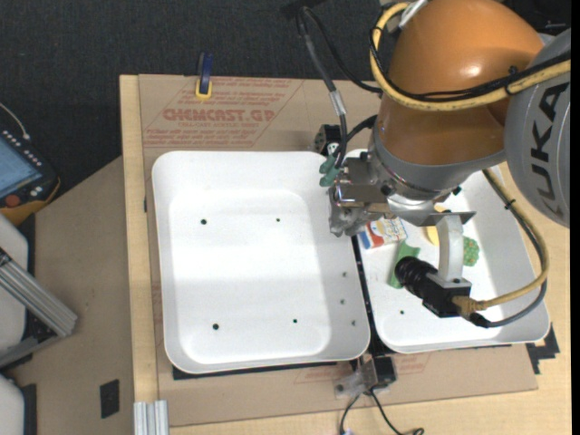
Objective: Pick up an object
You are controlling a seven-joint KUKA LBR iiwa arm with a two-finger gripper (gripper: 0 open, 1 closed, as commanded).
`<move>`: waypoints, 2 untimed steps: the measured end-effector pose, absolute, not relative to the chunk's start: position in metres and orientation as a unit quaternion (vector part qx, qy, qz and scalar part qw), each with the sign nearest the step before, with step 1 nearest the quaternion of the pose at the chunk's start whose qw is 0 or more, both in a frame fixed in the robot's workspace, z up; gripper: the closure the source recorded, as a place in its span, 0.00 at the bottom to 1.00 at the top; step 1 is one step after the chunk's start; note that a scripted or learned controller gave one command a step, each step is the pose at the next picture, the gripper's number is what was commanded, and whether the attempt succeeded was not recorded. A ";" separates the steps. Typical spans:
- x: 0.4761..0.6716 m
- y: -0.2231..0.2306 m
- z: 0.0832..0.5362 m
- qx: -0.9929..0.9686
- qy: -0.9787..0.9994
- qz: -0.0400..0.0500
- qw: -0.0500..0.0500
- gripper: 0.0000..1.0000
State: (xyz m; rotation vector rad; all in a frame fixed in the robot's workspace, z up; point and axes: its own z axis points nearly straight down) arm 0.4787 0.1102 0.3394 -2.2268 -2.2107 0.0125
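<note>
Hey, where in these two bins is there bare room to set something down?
The left shallow white bin is bare floor between all four walls. The right white bin is crowded: the grey-and-orange arm hangs over small items clustered near the divider.

White bins [240,261] on a tan bench [227,107] with red lettering; orange band [462,34]; green item [469,250].

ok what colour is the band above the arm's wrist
Orange, a glossy band above the grey wrist, seen best in the camera view, over the right bin.
</note>
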 end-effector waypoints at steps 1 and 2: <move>0.480 0.120 0.404 -0.707 -0.708 -0.004 -0.002 1.00; 0.479 0.119 0.400 -0.707 -0.707 0.000 0.000 0.00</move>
